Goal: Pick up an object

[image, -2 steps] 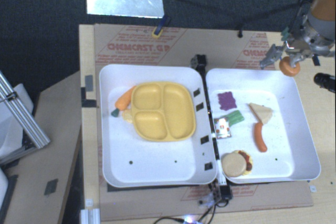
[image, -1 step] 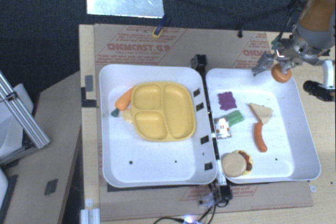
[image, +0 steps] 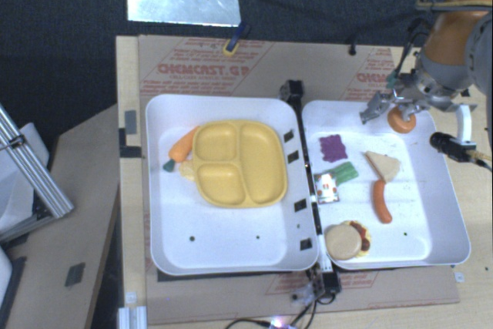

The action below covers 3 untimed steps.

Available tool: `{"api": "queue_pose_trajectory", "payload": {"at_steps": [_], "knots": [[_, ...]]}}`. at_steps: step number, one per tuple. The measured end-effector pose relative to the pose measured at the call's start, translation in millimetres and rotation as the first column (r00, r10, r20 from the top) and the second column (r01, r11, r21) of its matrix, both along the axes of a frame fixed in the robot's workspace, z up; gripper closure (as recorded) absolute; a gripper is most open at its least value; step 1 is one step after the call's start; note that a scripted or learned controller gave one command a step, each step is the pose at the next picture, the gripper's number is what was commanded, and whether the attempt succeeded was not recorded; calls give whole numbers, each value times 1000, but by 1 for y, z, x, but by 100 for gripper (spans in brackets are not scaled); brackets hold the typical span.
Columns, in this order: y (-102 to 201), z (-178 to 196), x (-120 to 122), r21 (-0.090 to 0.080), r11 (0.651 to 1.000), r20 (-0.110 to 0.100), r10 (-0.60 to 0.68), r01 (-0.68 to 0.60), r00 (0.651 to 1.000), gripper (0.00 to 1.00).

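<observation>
Reaching in from the upper right of the frame, the arm [image: 462, 19] holds its gripper [image: 391, 110] over the far right corner of the right bin [image: 443, 223]. A round orange object [image: 401, 120] sits right at the fingertips, but whether the gripper is clenched on it or released cannot be told from this angle. Lower in the same bin lie a purple piece [image: 333, 147], a green piece [image: 344, 172], a tan wedge [image: 383, 164], a red sausage [image: 381, 201], a small printed packet [image: 326, 188] and a toy burger [image: 347, 240] near the front edge. The left bin [image: 166, 239] carries a yellow divided plate [image: 235, 162] with a toy carrot [image: 181, 146] touching its left rim.
</observation>
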<state>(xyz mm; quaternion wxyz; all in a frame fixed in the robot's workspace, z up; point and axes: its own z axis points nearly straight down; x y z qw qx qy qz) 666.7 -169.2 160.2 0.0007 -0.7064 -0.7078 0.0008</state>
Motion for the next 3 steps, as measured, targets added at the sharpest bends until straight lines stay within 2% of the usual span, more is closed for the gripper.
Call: {"api": "queue_pose_trajectory", "payload": {"at_steps": [1, 2, 3], "knots": [[-6, -56, -7, 0, 1000, 0, -1, 1, 1000, 0], [-6, -73, -7, 1, 1000, -5, 0, 0, 1000, 0], [-10, -60, -6, -9, 1000, 1, 0, 0, 1000, 100]]}}
